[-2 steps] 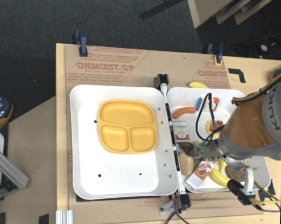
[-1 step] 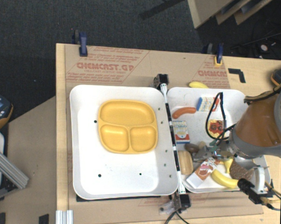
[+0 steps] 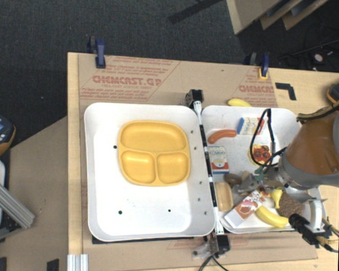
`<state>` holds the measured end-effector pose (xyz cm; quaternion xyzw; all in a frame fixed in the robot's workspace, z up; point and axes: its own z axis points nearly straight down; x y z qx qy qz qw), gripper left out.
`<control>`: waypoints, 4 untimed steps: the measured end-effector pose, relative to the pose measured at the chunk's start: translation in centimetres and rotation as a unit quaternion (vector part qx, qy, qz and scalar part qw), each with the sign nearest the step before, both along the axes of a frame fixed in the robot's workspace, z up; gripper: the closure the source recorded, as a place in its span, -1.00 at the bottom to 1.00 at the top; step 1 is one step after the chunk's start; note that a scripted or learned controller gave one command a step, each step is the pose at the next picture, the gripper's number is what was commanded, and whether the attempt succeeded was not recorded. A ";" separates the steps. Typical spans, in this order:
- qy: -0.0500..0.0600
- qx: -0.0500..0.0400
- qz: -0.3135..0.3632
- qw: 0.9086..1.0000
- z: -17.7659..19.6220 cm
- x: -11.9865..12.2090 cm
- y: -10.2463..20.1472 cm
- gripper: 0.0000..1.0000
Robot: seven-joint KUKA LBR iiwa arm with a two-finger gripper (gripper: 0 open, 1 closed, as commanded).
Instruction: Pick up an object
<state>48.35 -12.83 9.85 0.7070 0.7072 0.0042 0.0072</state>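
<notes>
While the arm (image 3: 317, 152) hangs over the right bin (image 3: 282, 117), the pincer's (image 3: 263, 184) spread cannot be told among clutter.

Bench top of brown board (image 3: 160, 81) printed in red lettering, held by blue clamps (image 3: 98, 50) at its far edge, standing on dark grey carpet (image 3: 39, 42), with pale wooden furniture (image 3: 276, 13) beyond, evenly lit.

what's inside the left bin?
The left bin holds a yellow divided tray with three compartments, upright. Whatever lies under the tray is covered.
</notes>
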 end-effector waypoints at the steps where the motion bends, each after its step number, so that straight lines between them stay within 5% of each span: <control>1: 0.000 0.001 0.004 1.000 9.2 7.7 4.3 1.00; 2: 0.008 0.002 0.000 1.000 8.6 7.1 4.0 -1.00; 3: 0.009 -0.001 -0.006 1.000 4.2 16.9 -3.2 -1.00; 4: 0.015 0.001 -0.005 1.000 4.6 15.7 -2.2 -1.00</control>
